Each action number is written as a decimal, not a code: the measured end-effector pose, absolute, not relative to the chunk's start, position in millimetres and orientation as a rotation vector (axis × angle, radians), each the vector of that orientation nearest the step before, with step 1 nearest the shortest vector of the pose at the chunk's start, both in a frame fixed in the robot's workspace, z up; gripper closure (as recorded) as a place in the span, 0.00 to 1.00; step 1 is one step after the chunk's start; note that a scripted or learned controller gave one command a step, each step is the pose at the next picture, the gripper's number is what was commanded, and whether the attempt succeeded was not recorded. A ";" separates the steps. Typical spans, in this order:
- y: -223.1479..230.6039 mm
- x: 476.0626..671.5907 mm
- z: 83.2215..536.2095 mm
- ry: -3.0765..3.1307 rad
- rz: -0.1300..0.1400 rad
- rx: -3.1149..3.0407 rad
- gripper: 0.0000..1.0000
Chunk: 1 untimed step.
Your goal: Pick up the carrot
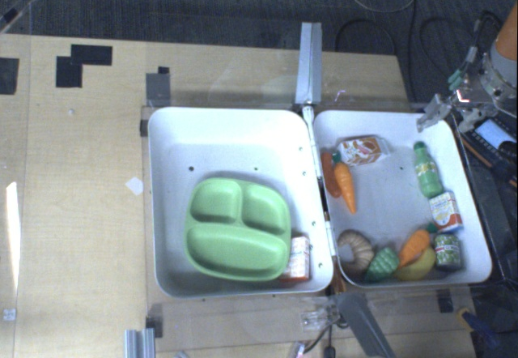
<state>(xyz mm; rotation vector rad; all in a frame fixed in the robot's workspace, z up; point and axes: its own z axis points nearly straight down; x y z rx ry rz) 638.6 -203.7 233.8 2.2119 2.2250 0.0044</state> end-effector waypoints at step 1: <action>-203.8 668.4 207.1 2.233 0.005 2.200 0.00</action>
